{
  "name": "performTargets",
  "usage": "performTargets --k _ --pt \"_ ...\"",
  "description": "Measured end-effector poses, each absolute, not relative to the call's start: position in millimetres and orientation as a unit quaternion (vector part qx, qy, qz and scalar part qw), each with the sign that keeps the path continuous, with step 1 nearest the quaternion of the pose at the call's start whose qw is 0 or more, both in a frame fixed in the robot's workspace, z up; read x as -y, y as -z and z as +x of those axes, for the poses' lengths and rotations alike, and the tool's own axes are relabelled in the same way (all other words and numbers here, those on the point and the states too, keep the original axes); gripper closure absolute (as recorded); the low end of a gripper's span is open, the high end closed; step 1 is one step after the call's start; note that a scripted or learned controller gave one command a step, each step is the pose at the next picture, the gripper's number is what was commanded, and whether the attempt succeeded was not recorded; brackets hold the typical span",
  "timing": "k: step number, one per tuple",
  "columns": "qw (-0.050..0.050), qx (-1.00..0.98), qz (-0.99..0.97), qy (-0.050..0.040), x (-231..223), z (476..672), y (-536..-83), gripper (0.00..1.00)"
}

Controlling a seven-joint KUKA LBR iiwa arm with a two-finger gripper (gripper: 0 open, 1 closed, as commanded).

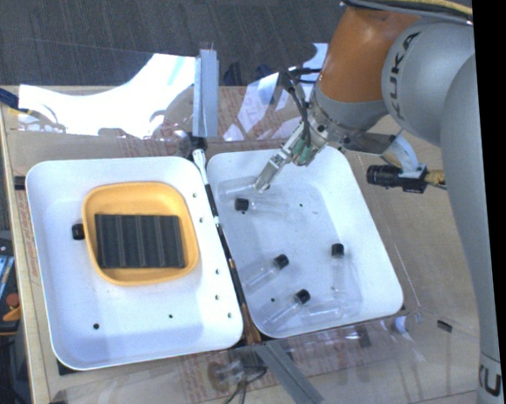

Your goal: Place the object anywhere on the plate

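Observation:
A yellow plate (105,204) lies in the left bin (62,325), and a dark ridged block (143,240) covers its middle. Several clear vials with black caps lie in the right bin (357,189). One vial (266,207) rests at the bin's upper left with its cap toward the plate. Others lie lower down: one vial (280,261) near the middle, another vial (336,252) to the right, and a third vial (301,297) near the front. My gripper (263,180) hangs over the right bin's upper left, slanted down-left, its tip just above the top vial.
A small black piece (77,231) sits in the left bin beside the plate's left rim. A raised divider (221,243) separates the two bins. The arm's orange band (358,45) and grey links overhang the right bin's upper right corner.

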State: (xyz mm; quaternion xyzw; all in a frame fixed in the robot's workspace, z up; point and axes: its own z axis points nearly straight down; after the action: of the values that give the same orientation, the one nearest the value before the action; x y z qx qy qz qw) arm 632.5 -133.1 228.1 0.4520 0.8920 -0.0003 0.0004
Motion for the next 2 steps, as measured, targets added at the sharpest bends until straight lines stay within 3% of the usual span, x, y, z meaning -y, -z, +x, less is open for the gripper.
performTargets --k 1,2 --pt "-0.001 -0.945 0.327 0.0004 78.4 643.6 -218.7 0.0" --pt "-0.001 -0.945 0.327 0.0003 78.7 643.6 -218.7 0.0"
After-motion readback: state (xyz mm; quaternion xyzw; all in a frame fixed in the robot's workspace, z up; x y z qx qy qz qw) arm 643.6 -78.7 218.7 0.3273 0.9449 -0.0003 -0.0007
